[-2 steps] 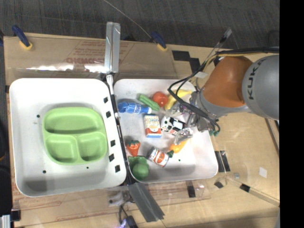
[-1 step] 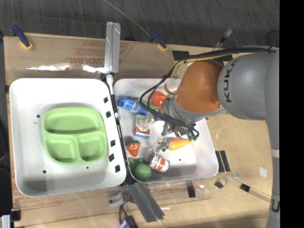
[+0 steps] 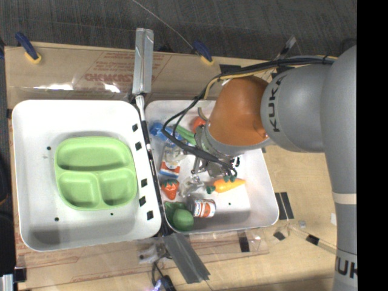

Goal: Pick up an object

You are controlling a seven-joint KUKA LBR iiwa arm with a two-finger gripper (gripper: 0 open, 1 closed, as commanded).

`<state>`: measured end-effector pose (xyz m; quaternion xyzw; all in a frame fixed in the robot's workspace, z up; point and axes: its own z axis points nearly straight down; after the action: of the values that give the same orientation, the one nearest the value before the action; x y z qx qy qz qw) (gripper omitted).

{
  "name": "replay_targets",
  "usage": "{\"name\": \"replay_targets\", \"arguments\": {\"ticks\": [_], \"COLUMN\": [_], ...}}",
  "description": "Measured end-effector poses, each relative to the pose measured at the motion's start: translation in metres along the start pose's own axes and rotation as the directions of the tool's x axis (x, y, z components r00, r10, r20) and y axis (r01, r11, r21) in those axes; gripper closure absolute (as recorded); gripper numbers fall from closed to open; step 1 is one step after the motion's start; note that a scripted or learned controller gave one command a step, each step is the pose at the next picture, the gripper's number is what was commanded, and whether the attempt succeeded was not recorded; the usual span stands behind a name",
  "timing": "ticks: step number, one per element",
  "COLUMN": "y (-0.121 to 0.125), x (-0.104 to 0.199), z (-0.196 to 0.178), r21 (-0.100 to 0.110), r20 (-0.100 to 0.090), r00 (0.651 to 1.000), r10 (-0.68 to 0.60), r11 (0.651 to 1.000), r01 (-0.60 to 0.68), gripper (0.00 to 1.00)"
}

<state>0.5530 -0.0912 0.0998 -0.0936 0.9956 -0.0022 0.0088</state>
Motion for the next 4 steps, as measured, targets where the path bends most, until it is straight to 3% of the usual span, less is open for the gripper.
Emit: {"name": "replay_targets", "arguments": {"ticks": [1,2,3,4], "y": [-0.026,-0.011,0.011,0.011], "x": [-0.049,-0.014,0.058,0.053], "z": [0.002,0.000,-0.001,-0.014], "r21": [-0.005,0.000,0.001,0.005], "r20": [-0.003,0.004,0.006,0.017], "r00": [0.976,0.998,1.000,1.000], "r10": [-0.219,-0.068,-0.014,-0.023], "r11": [0.976,0.998,1.000,1.000], "r01": [0.219,0.068,0.014,0.023], "gripper": [0.00,0.00,0.00,1.00]}}
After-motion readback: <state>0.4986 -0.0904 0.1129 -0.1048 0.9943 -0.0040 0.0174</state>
